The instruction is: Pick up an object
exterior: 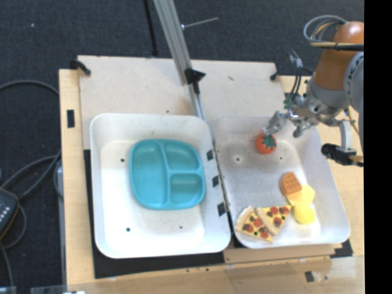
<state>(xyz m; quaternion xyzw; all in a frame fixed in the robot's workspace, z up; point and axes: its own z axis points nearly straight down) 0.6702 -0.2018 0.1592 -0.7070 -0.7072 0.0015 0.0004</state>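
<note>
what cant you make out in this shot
- Gripper in the camera view: too small and blurred to tell its finger state, or whether it touches the tomato.
- Arm: cut off by the right edge.
- Yellow pieces beside the pizza slices: too small to identify.

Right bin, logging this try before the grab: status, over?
Gripper open, poised over the right bin, fingers holding nothing. Tomato just below the fingers, not gripped. Nothing in between.
</note>
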